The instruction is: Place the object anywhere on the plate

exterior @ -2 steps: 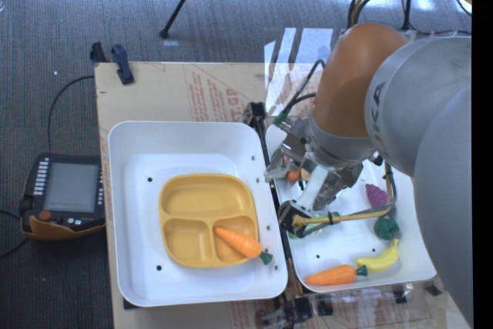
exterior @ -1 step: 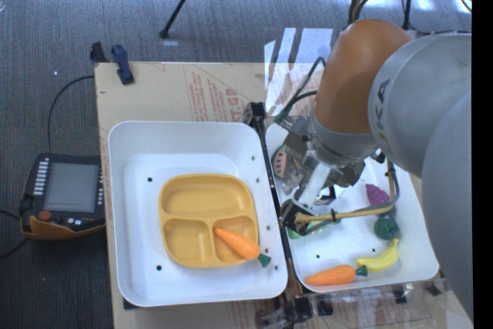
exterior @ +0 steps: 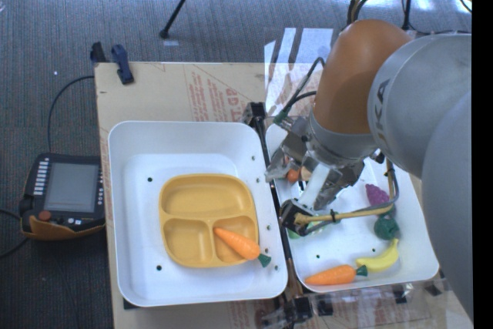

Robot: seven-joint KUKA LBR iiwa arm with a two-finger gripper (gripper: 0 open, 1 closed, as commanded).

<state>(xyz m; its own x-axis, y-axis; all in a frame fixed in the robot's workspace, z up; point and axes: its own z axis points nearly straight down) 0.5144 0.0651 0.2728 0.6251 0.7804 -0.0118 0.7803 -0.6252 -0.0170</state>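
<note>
A yellow three-compartment plate (exterior: pixel 202 219) lies in the left bin (exterior: pixel 139 166). A toy carrot (exterior: pixel 239 243) rests on the plate's lower right compartment, its green top poking past the rim. The gripper (exterior: pixel 310 193) hangs over the left side of the right bin (exterior: pixel 420 250), under the arm's wrist. I see nothing held between its fingers. In the right bin lie another toy carrot (exterior: pixel 333 275), a yellow banana (exterior: pixel 380 257), a green toy (exterior: pixel 387 228) and a purple toy (exterior: pixel 377 195).
A small orange piece (exterior: pixel 292 175) peeks out beside the gripper. A teach pendant (exterior: pixel 65 195) sits on the floor at left. A blue clamp (exterior: pixel 121 62) grips the bench's far left corner.
</note>
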